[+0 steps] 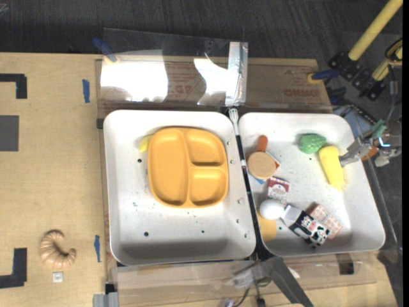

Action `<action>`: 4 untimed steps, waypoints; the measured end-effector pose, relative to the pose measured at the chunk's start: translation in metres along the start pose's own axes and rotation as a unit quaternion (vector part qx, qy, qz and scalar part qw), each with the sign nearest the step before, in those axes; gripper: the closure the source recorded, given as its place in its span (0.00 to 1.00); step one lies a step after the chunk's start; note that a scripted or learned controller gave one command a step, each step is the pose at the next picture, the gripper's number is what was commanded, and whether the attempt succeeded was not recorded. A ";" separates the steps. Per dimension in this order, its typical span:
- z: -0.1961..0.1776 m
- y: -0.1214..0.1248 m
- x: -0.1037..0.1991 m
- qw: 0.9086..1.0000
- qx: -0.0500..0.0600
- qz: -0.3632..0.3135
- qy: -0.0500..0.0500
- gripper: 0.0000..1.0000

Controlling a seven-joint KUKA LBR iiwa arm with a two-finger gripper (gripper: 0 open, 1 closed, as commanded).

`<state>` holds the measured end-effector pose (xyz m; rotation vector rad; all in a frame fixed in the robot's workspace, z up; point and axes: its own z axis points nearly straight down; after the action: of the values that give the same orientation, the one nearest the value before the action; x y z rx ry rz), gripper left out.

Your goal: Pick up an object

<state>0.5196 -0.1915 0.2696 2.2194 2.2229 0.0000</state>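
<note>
The picking has not happened yet, as far as can be seen: every object lies in a bin or on the tabletop (45,171) and nothing is lifted. The tool (358,151) is at the right rim of the right bin (364,203), just beside the upper end of the yellow corn-shaped toy (331,165); it is too small and blurred to judge, so I cannot tell if it is released or clenched, and no object is visibly held by it. Candidates for the pick are all in the right bin: the yellow toy, the green leafy toy (312,142) just above it, a round tan disc (261,165) near the bin's left wall, a white ball (271,209) and a patterned box (314,224) lower down. The left bin (121,190) holds an orange divided tray (188,165). A croissant-shaped toy (56,248) lies apart on the tabletop, far left. In my judgement the yellow toy is the likely target, and approach, grasp and lift all remain.
</note>
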 end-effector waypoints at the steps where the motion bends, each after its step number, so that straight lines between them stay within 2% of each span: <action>1: 0.122 -0.042 -0.030 1.000 0.004 0.030 0.002 0.00; 2: 0.103 0.032 0.019 0.998 -0.001 0.066 0.001 0.00; 3: 0.172 0.052 -0.010 0.988 0.000 0.155 0.007 0.00; 4: 0.164 0.051 -0.013 0.988 0.000 0.155 0.003 1.00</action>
<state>0.5706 -0.2043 0.1060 2.5402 1.8546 0.0070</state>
